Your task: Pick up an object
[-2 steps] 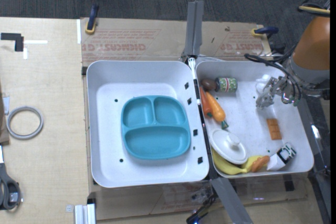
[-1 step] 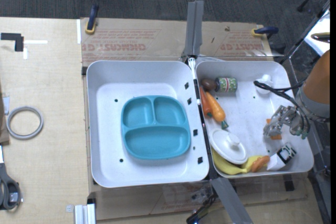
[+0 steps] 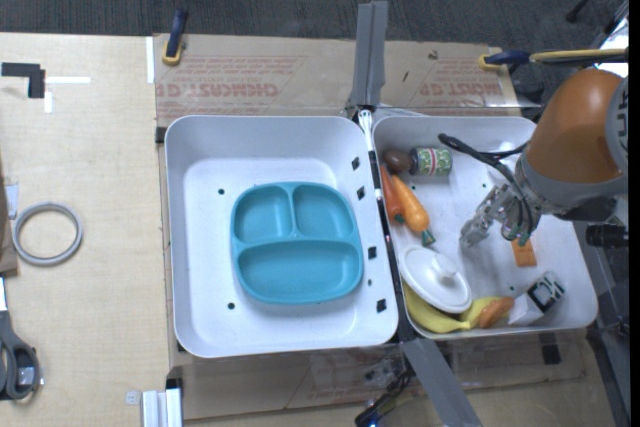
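Camera view: gripper (image 3: 492,223) fingers apart, empty, right bin (image 3: 560,315); should drop straight onto near orange block (image 3: 525,253).

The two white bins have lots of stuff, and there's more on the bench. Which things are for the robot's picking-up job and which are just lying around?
For the job:
gripper
carrot
small bottle
white lid
banana
orange block
right bin

Just lying about:
blue divided plate
left bin
tape roll
scissors
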Controlling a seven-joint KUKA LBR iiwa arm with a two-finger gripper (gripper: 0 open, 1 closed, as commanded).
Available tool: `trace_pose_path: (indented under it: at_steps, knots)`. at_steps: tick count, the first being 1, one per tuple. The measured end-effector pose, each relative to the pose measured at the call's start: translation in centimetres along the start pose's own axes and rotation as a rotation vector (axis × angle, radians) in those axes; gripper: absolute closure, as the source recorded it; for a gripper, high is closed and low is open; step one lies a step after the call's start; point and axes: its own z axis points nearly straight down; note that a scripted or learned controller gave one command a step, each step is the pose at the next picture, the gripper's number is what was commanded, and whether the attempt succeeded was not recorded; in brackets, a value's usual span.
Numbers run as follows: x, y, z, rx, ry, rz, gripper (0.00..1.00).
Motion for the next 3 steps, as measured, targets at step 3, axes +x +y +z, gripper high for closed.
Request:
trace_pose_path:
  at_steps: [3]
  knots:
    - [-5.3, -3.0, -0.1, -0.001, -0.003, -0.383, 1.00]
